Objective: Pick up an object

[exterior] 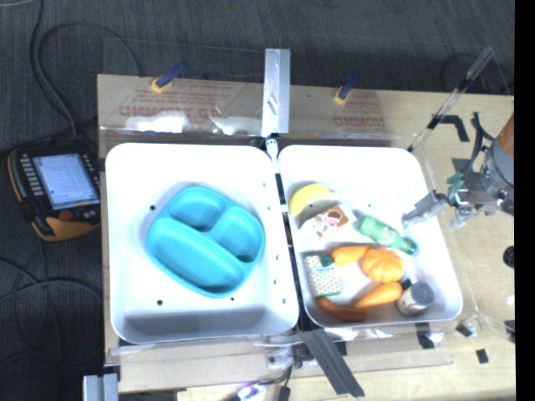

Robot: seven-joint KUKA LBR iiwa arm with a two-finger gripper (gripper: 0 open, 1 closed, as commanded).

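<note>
The grey arm enters at the right edge of the camera view, with only its wrist section visible; the orange band shows at the very edge. The two-finger gripper (pixel 435 209) sits above the right rim of the right white bin (pixel 418 164). One thin finger (pixel 420 210) slants down and left toward the bin interior, its tip near the green bottle. Whether the jaws are wide or narrow cannot be told from this angle. Nothing is seen between them.

Counted contents, placed relative to the centre divider between the bins:

- Left of the divider: one left white bin (pixel 125 249) holding one blue moulded plastic tray (pixel 205 239) with three compartments.
- Just right of the divider, upper part: one yellow rounded item (pixel 308 195) and one white printed packet (pixel 328 220) touching it below.
- Further right: one green plastic bottle (pixel 384 230), lying on its side.
- Lower part: one small green-patterned packet (pixel 323 277) near the divider, one orange pumpkin-shaped toy (pixel 382 264), two orange carrot-shaped pieces (pixel 349 255) (pixel 380 293), one brown elongated item (pixel 338 309) and one grey round can (pixel 415 297) farthest from the divider.

All pickable objects lie in the right white bin.
</note>
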